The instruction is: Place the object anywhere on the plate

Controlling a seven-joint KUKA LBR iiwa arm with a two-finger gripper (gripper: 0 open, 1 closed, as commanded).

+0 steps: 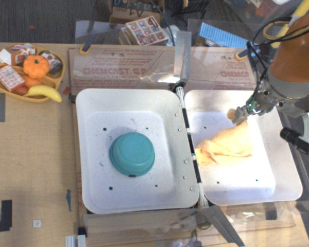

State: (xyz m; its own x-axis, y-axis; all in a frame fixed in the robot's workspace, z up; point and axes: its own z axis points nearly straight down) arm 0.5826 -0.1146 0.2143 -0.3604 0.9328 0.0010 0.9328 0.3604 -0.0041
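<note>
A teal round plate point(132, 154) lies in the middle of the left bin point(92, 112). A yellow cloth point(224, 145) lies in the right bin point(278, 184), toward its left side. The cloth's upper right corner is drawn up into a point that meets my gripper point(240, 116). My gripper hangs over the upper middle of the right bin, fingers closed together on that corner. The rest of the cloth still trails on the bin floor. The grey arm with its orange band point(296, 60) comes in from the upper right.
A ridge point(188, 138) divides the two bins between the cloth and the plate. A yellow dish of toy fruit point(28, 73) sits on the bench at the far left. Cardboard and boxes point(144, 30) lie behind the bins.
</note>
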